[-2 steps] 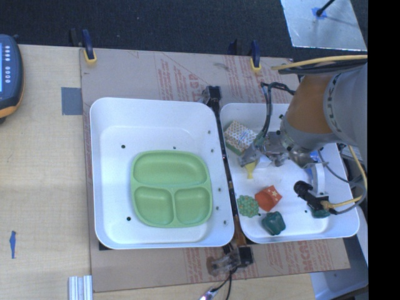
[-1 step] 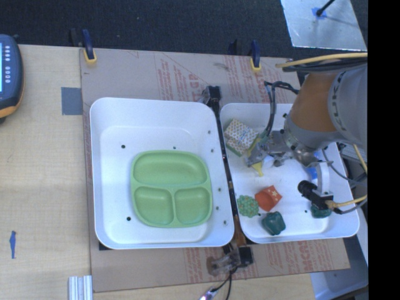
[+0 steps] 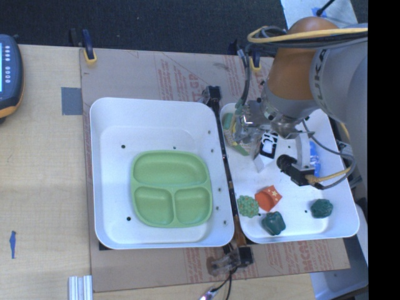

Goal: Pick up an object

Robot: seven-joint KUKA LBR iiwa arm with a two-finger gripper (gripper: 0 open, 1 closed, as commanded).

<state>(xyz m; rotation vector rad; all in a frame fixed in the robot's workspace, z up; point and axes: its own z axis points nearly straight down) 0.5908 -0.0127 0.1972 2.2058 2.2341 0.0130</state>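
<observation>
The main risk here is a grasp that closes on nothing, or on the bin wall. The gripper [image 3: 245,130] is low in the upper left corner of the right bin [image 3: 340,227], hard against the divider that it shares with the left bin [image 3: 106,167], and a pale green object [image 3: 232,125] sits tight in that corner beside it. An object wedged against a wall gives little room on its far side, so one tip may land on top of it or scrape the rim and push it away instead of gripping it. Whether the fingers are apart or together I cannot tell (the wrist and its cabling cover them from above), and nothing visible shows an object held between them.

The other candidates lie well apart from the gripper, along the near edge of the right bin: a light green lumpy piece [image 3: 247,206], a red block [image 3: 269,198] just beside it, a dark teal piece [image 3: 273,223] below those, and another dark green piece [image 3: 322,208] toward the right. A second hazard, in my judgement, is the cable loop [image 3: 325,179] hanging under the wrist, which could sweep these loose pieces if the arm swings across the bin. The green divided tray [image 3: 170,188] lies alone in the left bin, away from all of this.
</observation>
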